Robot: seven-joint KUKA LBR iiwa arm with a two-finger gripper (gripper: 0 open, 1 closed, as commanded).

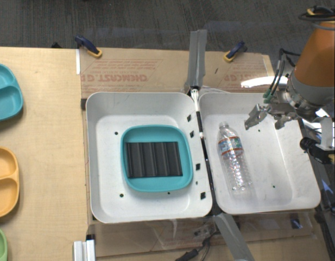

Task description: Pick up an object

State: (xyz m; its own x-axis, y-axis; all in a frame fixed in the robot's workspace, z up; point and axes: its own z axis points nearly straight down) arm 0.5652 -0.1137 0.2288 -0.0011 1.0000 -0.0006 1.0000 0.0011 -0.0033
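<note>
Two white bins point(102, 145) sit on the table. We see the jaws spread apart and bare, the gripper point(267, 117) poised above the right bin. Below and just left of them lies the water bottle point(233, 155); we judge its round, slick body may roll aside when pinched.

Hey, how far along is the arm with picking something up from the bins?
Nothing looks picked yet. The plastic water bottle lies on its side on the floor of the right bin, and the teal tray sits in the left bin. In hand: the tool hangs open above the right bin, up and right of the bottle. Left: descend, close, lift.
</note>
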